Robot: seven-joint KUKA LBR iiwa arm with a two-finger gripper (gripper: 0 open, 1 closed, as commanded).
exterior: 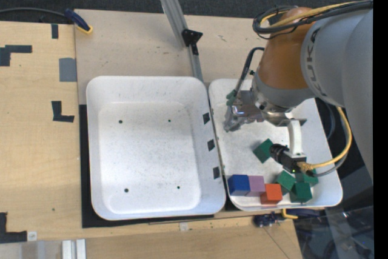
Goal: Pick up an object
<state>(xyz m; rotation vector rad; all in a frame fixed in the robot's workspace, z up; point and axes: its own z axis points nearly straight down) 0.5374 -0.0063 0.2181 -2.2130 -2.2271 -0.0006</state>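
Observation:
My gripper (233, 121) hangs low over the upper left part of the right bin (324, 194), close to the wall it shares with the left bin. Nothing shows between it and the bin floor. A green block (263, 149) lies tilted a little to its lower right. Along the bin's front edge sit a blue cube (239, 184), a lilac block (256, 184) and an orange block (273, 192), touching one another. Further green blocks (301, 191) cluster at the front right corner. A small green bit (231, 95) shows just above the gripper, beside the wrist.
The left bin (97, 130) lies beside the right one, its near wall a few centimetres from the gripper. A slanted metal pole (173, 3) ends in a black clamp behind the bins. The grey arm (339, 51) covers the right bin's back half.

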